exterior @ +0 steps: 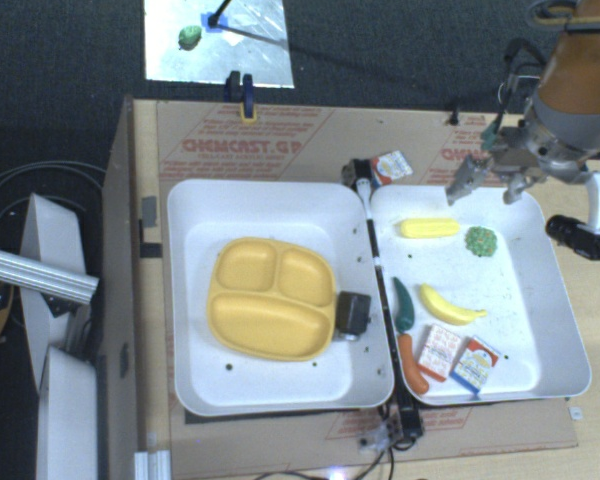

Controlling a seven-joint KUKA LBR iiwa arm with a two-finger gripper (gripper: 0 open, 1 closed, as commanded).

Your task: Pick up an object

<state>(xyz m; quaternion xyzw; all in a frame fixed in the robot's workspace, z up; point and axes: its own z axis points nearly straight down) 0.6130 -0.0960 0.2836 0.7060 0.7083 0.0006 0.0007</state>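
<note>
My gripper (491,187) hangs over the far edge of the right bin (540,268), its two fingers spread apart with nothing between them. Below it in that bin lie a yellow corn cob (428,229) and a green broccoli piece (480,241). Nearer the front are a yellow banana (450,307), a dark green pepper (403,305), an orange carrot (412,362) and two small boxes (458,358).
The left bin (200,228) holds a yellow divided plate (270,297) and a small dark block (353,314). A small packet (390,167) lies on the cardboard behind the bins. The arm's orange band (585,38) rises at the top right.
</note>
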